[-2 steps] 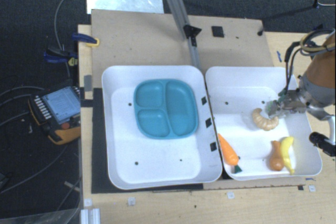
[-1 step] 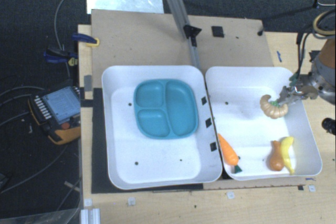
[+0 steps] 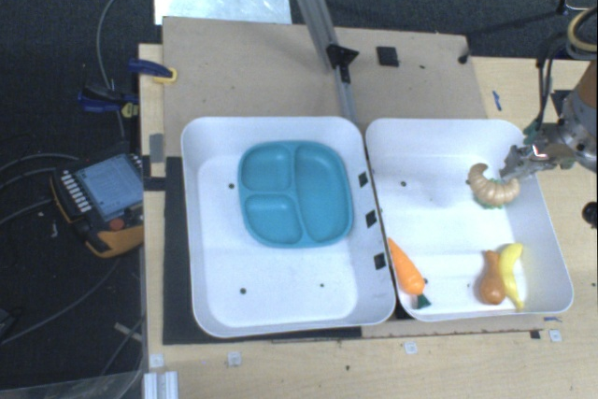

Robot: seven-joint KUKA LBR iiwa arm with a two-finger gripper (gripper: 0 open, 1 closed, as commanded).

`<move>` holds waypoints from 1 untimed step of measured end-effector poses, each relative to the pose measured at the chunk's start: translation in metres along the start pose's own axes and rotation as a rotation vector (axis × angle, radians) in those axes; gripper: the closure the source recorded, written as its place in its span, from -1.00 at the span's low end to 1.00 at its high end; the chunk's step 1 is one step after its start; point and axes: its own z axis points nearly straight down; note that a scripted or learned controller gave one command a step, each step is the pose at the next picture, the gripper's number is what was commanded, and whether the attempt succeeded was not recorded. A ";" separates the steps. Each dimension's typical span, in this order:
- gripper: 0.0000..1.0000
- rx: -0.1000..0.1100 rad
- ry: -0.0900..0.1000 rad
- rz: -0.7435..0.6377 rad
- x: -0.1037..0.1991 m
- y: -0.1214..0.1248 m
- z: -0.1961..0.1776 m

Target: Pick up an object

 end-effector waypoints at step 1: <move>1.00 0.001 0.002 -0.004 0.056 0.019 -0.010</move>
